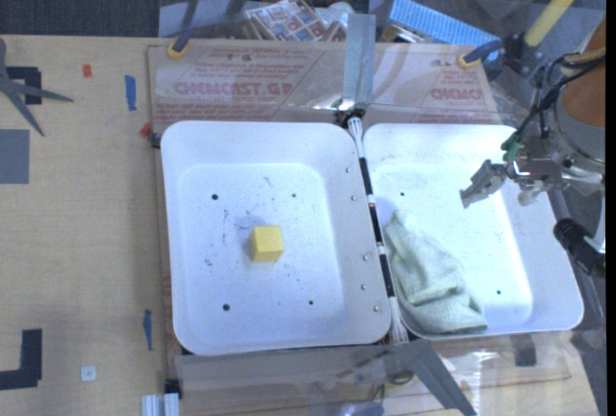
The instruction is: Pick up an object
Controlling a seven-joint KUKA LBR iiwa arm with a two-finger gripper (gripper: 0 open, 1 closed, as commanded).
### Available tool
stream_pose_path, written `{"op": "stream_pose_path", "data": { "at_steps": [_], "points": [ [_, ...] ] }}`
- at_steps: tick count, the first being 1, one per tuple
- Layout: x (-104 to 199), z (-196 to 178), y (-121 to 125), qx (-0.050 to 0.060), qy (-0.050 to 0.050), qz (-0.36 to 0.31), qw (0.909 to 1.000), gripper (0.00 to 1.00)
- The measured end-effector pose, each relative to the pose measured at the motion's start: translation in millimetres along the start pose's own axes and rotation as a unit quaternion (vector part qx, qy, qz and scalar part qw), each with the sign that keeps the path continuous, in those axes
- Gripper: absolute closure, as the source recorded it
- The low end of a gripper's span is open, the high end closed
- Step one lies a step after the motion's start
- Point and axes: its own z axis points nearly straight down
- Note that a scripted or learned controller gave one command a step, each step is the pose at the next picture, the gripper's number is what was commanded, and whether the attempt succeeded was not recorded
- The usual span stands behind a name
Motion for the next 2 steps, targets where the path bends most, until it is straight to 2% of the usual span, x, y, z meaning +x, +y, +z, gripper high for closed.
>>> {"op": "stream_pose_path", "data": {
  "at_steps": [1,2],
  "points": [
    [-11,144,-5,0.0,0.001,-0.093,0.9956,0.0],
    [12,179,-19,-0.007,-0.001,-0.02,0.9998,0.0]
  ]
}}
